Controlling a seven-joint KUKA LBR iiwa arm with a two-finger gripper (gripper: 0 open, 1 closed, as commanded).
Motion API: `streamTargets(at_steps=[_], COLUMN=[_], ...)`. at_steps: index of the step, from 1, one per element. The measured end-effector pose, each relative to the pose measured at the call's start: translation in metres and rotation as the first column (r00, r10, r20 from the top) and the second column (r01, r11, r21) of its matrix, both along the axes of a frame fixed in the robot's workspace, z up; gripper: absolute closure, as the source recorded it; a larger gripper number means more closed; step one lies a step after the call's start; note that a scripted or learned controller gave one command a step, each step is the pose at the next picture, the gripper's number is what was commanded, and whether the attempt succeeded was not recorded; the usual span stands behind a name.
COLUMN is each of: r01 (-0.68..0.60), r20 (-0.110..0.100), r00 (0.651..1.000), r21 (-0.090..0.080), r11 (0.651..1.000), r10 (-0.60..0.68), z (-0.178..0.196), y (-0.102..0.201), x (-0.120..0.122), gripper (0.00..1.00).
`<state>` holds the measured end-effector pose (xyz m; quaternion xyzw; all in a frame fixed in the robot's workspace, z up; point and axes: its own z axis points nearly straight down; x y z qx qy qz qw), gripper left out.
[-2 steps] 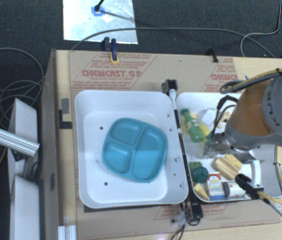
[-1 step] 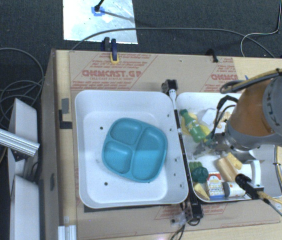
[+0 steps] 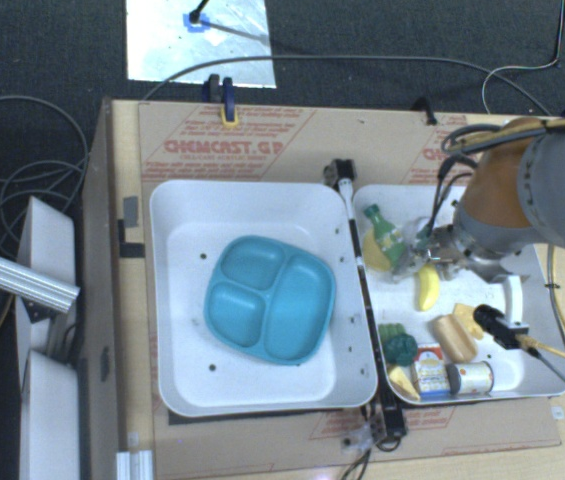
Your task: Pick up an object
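The right bin (image 3: pixel 537 393) holds several small items. A green bottle (image 3: pixel 382 232) lies at its far left, with a yellow banana (image 3: pixel 428 287) just to the right of it. My gripper (image 3: pixel 418 255) hangs low between the bottle and the banana, right above the banana's upper end, at the end of the grey arm with the orange band (image 3: pixel 492 190). At the bin's near side lie a green broccoli-like piece (image 3: pixel 398 344), a tan bread roll (image 3: pixel 452 336) and a labelled can (image 3: pixel 454 378) on its side.
The left bin (image 3: pixel 177 268) holds a blue divided plate (image 3: pixel 268 298). A yellow strip (image 3: pixel 370 258) lies along the right bin's left wall, and a yellow piece (image 3: pixel 402 380) sits beside the can. Cables run over the floor around the bench.
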<state>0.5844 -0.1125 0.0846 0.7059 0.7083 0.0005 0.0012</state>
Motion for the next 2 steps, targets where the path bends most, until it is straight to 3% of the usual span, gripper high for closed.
streamTargets(at_steps=[1,2], r01=[-0.002,-0.001], r20=[0.001,0.002], r00=[1.0,1.0], r21=[0.0,0.001], r11=[1.0,1.0], r10=[0.002,0.001], z=[0.011,0.101], y=[0.0,0.05], x=[0.0,-0.002], gripper=[1.0,1.0])
